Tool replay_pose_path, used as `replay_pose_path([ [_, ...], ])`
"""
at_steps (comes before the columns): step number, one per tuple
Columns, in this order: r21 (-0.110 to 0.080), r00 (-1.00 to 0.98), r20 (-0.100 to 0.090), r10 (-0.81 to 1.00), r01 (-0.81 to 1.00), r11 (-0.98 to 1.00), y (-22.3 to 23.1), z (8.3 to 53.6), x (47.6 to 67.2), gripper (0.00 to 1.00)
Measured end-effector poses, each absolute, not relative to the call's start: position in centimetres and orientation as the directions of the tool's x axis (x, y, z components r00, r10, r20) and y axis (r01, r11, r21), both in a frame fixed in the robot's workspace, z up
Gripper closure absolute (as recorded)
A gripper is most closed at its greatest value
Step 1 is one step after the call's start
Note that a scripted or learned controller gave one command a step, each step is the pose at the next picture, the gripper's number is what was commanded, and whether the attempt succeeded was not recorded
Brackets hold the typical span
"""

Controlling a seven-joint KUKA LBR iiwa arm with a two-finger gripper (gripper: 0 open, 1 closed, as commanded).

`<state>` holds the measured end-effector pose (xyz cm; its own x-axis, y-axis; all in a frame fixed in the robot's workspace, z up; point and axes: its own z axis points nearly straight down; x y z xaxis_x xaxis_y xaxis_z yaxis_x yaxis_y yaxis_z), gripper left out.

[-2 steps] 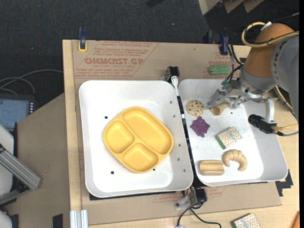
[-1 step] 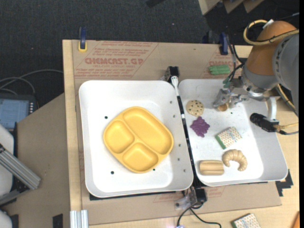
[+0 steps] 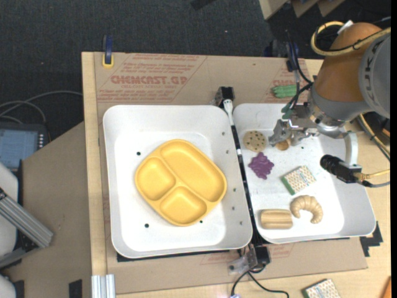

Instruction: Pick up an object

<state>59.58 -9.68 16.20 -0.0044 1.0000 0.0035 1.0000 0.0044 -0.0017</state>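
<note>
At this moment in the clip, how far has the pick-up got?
Nothing looks lifted yet: the cookie, purple grapes, croissant, bread roll and small patterned packet all lie in the right bin. In hand: the gripper is low at that bin's back, beside the cookie. Left: grasping an item and raising it.

2 white bins (image 3: 118, 166), 1 yellow tray (image 3: 180, 182), 1 cookie (image 3: 254, 141), 1 grape bunch (image 3: 261, 165), 1 croissant (image 3: 308, 207), 1 bread roll (image 3: 275, 218)

Toy foods (image 3: 291, 194) in right bin (image 3: 347, 228)
</note>
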Motion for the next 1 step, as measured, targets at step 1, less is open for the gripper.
replay_pose_path([
  [1, -0.007, -0.004, 0.003, 1.0, 1.0, 0.004, -2.96, 18.58, 52.9, 1.0],
])
